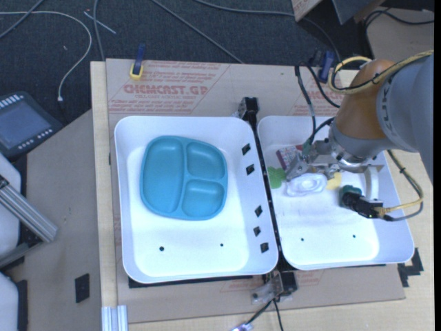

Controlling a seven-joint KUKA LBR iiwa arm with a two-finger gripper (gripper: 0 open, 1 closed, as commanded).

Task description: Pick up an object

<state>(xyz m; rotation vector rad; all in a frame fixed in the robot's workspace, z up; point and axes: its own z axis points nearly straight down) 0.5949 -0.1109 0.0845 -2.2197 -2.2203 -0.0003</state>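
In the right bin (344,243), a small heap of objects lies near the left wall. It holds a white rounded piece (305,184), a green piece (276,178), a dark red piece (283,158) and a yellow bit (335,181). My gripper (308,164) hangs low over this heap, just above the white piece, and the wrist hides part of the heap. I see nothing clearly lifted between its fingers.
A blue divided plate (184,178) lies in the left bin (193,257). The black divider with clips (258,185) runs between the bins. A black connector with a yellow cable (358,202) hangs beside the wrist over the right bin.
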